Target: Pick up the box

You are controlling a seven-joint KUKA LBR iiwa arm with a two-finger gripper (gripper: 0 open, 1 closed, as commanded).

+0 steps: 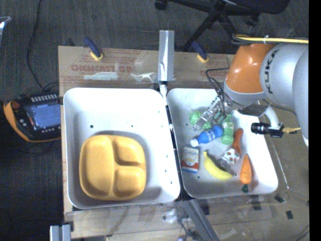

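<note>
The box (190, 159) is a small white carton with red and blue print. It lies in the right bin (261, 187) against its left wall, near the front. My gripper (212, 112) hangs over the back middle of that bin, above green objects (196, 118) and just behind a blue bottle (210, 134). The gripper is up and to the right of the box, well apart from it, and nothing shows in its grasp.
In the right bin a banana (217, 168), a small patterned can (228, 159), two carrots (245, 170) and a green bottle (228, 130) crowd the space right of the box. The left bin (75, 104) holds a yellow divided plate (113, 166).
</note>
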